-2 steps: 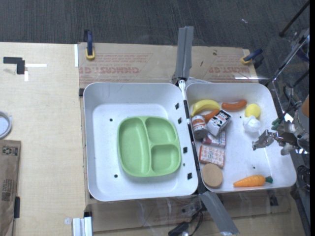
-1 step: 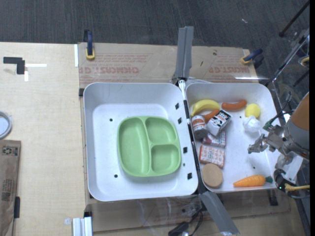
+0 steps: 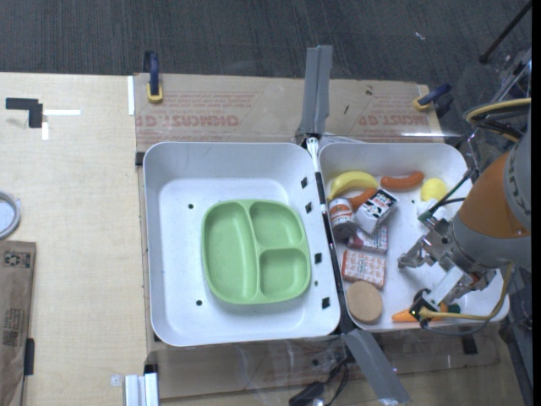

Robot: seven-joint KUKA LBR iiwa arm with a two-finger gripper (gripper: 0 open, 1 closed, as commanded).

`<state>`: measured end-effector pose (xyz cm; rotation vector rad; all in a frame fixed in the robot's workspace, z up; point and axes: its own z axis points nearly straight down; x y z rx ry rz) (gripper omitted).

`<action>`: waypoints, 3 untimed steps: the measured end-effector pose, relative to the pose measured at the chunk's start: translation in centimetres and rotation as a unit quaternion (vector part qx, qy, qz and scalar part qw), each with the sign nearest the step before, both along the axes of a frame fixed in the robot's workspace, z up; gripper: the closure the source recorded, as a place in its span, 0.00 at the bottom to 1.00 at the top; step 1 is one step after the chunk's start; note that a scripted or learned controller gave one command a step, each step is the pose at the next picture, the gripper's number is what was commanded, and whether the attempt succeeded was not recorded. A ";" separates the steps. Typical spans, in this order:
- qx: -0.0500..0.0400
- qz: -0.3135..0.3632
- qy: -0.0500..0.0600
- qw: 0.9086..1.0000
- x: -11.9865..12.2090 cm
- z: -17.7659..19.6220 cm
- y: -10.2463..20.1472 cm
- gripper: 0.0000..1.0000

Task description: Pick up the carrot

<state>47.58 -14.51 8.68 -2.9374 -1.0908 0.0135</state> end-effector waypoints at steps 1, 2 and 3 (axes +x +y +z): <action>-0.003 -0.014 0.000 1.000 0.3 19.1 -6.6 0.00; -0.001 0.010 0.000 1.000 0.0 1.5 -5.5 0.00; -0.002 -0.166 0.001 0.986 0.0 0.0 0.9 0.00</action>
